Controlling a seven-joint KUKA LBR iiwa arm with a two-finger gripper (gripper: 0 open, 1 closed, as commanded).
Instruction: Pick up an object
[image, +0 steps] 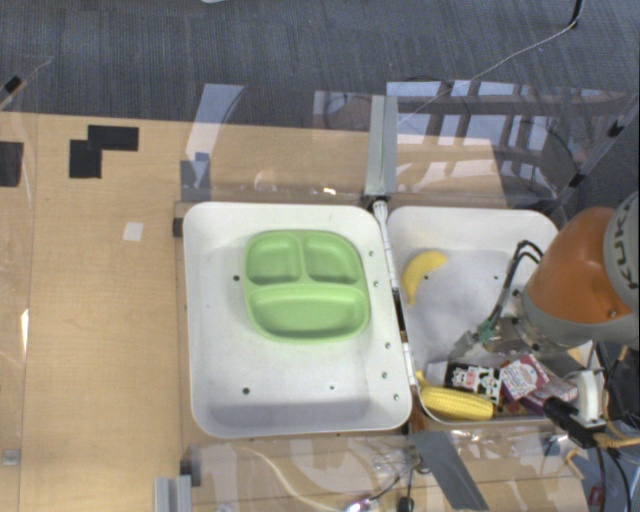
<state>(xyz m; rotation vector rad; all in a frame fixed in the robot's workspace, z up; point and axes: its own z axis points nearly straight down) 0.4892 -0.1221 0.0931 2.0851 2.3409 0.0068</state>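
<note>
Banana (421, 272) in right bin (470, 225), gripper (478, 340) near

The left bin (215, 380) is open along its edges, with the green divided plate (304, 284) filling its middle. In the right bin (470, 225), the near edge is crowded by a corn cob (457, 403), small cartons (474, 378) and the arm (575, 285); a banana (419, 272) lies at its left wall.

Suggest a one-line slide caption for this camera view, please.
KUKA arm's end effector reaches into right bin near banana and corn cob; green tray fills left bin.
</note>
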